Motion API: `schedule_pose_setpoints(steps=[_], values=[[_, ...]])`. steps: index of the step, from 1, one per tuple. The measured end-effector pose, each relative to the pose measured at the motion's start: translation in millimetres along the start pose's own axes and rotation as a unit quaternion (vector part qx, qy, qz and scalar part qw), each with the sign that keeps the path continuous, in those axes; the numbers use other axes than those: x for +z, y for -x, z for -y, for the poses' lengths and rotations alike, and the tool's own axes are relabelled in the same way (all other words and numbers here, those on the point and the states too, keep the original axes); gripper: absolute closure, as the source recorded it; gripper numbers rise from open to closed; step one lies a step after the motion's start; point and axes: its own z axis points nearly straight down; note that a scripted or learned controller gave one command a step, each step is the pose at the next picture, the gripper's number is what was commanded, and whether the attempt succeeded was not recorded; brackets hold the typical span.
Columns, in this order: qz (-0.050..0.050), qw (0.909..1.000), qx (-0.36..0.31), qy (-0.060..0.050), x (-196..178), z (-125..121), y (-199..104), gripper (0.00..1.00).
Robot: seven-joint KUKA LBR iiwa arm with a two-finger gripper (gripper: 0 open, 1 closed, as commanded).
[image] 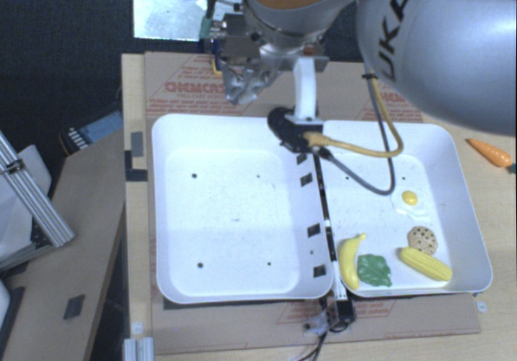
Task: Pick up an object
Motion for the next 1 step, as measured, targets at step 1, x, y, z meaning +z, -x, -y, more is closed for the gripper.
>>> schedule_pose_setpoints(steps=[1], values=[[0.004,0.9999,-0.003,-0.012,104.1,95.5,-0.5,1.00]])
